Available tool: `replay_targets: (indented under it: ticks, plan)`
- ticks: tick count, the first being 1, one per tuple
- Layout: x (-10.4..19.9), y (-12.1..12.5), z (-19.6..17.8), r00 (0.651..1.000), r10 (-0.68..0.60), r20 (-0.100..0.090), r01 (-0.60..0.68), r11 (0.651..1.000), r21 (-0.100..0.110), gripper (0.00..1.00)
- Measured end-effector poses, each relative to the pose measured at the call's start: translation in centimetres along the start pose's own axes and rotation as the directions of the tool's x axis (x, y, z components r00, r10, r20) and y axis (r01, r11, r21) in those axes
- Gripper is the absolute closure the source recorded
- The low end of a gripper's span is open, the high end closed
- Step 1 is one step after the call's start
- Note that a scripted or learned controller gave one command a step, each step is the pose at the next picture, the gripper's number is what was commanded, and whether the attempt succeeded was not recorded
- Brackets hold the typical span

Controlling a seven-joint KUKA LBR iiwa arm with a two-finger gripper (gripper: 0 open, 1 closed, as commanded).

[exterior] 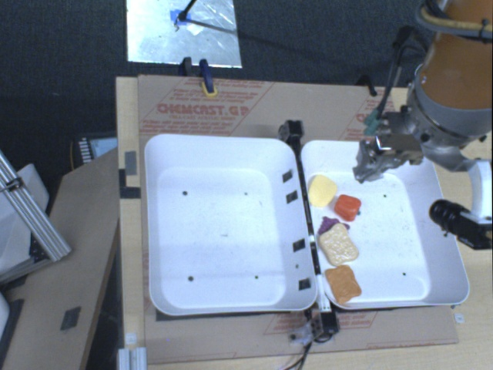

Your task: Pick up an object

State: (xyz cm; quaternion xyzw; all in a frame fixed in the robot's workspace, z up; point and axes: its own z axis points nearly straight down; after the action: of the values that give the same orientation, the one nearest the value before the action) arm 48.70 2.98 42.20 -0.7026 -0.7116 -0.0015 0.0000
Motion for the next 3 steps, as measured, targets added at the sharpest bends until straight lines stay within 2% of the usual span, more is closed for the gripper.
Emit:
replay_targets:
  ticks: [1,2,3]
  plan:
    - [6.0,0.1,-4.6,1.0,0.002,-0.001,-0.002,1.0,-0.005,1.0]
    - [12.4,0.1,-5.5,1.0,0.002,-0.001,-0.002,1.0,-0.002,1.0]
    - [12.0,0.2,-6.6,1.0,0.004,0.0,-0.004,1.0,-0.003,1.0]
